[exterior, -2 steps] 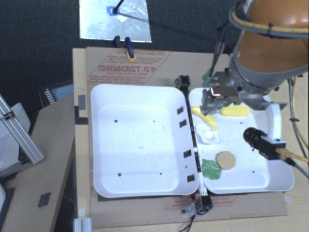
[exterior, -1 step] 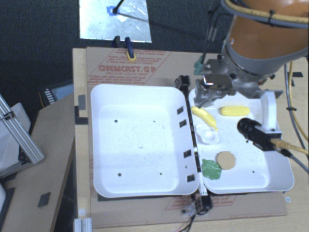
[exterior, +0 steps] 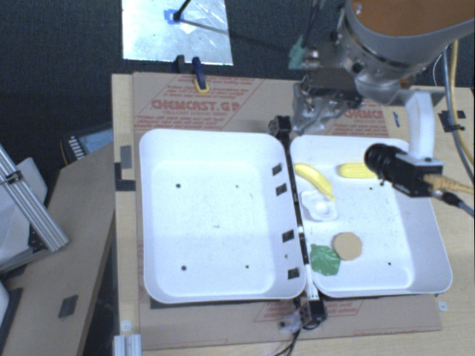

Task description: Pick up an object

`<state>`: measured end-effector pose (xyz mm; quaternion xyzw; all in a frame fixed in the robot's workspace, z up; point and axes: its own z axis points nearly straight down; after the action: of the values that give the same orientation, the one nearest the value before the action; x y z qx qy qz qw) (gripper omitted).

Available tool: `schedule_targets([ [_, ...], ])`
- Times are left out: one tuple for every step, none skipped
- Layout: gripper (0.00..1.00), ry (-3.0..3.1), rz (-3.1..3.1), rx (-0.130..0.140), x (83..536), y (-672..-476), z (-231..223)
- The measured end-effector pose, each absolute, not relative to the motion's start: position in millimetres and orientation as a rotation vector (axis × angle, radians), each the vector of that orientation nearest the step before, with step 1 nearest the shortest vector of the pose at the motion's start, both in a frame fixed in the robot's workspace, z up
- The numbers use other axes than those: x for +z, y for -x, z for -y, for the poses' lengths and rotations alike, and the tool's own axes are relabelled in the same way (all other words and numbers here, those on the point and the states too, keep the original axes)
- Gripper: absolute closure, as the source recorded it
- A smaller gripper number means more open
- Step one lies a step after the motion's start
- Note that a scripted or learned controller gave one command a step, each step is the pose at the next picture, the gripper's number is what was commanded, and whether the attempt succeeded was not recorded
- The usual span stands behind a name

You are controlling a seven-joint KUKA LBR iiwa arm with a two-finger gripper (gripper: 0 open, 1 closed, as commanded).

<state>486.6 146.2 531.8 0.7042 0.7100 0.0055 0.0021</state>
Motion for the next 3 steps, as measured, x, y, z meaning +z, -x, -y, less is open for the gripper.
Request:
schedule_targets([
  [1.00,-2.209,-2.231,0.009,539,-486.8,-144],
  [1.00,-2.203,-2.237,0.012,550,-487.2,-144],
  [1.00,-2.197,-2.242,0.015,561,-487.6,-144],
])
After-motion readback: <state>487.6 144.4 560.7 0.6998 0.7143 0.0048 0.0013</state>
